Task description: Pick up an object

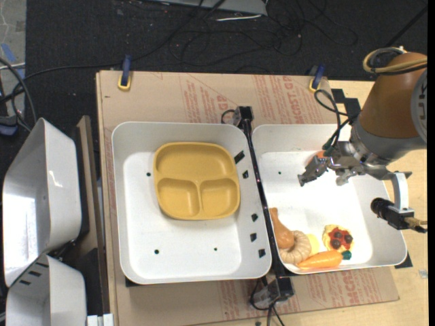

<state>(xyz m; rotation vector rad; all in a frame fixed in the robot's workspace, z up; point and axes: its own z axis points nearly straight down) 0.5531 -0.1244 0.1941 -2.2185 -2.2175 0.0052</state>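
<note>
Gripper point(319, 170) hangs over bare floor of right bin point(380, 141), jaws' state unclear. Toy food point(306, 246) clustered at near edge; arm prob. mid-approach, nothing held.

On the worktop point(177, 90) two bins sit side by side. The left bin point(136, 250) holds a divided tray point(197, 180) toward its far side. The right bin point(285, 141) holds toy foods point(309, 246) clustered at its near edge, with the pincer point(326, 170) farther back.
</note>
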